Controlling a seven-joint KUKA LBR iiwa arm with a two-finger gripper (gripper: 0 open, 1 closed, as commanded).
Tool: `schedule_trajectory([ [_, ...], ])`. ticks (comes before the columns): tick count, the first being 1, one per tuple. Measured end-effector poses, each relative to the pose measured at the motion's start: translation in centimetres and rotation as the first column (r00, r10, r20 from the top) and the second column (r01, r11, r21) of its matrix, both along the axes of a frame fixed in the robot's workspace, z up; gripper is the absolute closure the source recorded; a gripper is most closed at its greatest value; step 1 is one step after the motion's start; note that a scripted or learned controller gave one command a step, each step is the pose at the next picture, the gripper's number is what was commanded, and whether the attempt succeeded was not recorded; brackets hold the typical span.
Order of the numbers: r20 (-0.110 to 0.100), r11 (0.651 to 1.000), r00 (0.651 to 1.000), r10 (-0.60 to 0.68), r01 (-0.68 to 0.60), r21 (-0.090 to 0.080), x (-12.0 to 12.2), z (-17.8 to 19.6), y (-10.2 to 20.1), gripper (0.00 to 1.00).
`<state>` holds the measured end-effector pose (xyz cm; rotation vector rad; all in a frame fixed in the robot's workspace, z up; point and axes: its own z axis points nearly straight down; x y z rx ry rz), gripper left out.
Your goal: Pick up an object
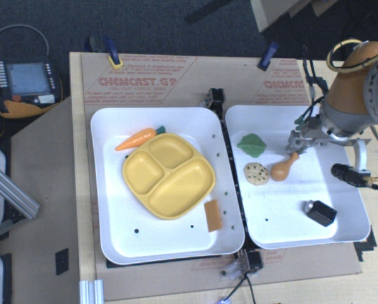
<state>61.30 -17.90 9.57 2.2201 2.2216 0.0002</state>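
1. Camera view first: your gripper is down in the right bin, low over the thin upper end of the drumstick. Whether the pincer is spread or clenched, you cannot tell from up here; the wrist hides the tips.

2. Progress, as you can judge it: the reach looks done, the lift is not. The drumstick lies flat on the bin floor, its fat end just beside the cookie, with the green leaf near, up and to the left. Nothing is off the surface yet, so the grab and the raise are both left.

3. Long axis of the drumstick: it runs on a slant, fat end toward lower left, thin handle toward upper right, pointing straight at your gripper.

4. Elsewhere in that bin, the black block sits well apart, nearer the front edge.
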Motion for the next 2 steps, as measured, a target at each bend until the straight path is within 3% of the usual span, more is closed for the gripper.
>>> schedule_trajectory([
  [2, 0.005, 1.0, 1.0, 0.0, 0.0, -0.002, -0.3, 9.1, 0.8, 1.0],
])
